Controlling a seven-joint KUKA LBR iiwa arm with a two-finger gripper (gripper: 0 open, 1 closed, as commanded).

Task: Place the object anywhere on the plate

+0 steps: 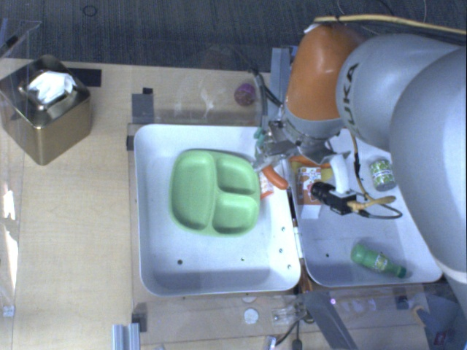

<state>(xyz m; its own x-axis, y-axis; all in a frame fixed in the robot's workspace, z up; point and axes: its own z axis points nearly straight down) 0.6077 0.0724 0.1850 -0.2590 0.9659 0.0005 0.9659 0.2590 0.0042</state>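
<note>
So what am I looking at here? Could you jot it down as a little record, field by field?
plate: green plate with compartments, in the left bin
gripper: gripper low at the plate's right edge
orange object: small orange object just below the gripper, beside the plate, not on it
right bin: right bin holds a green bottle and a small can
bench: brown box at far left

A green divided plate (pixel 215 192) lies in the left white bin (pixel 157 268). The gripper (pixel 267 157) sits at its right rim, just above a small orange object (pixel 274 179). A green bottle (pixel 378 260) lies in the right bin (pixel 328 272).
</note>
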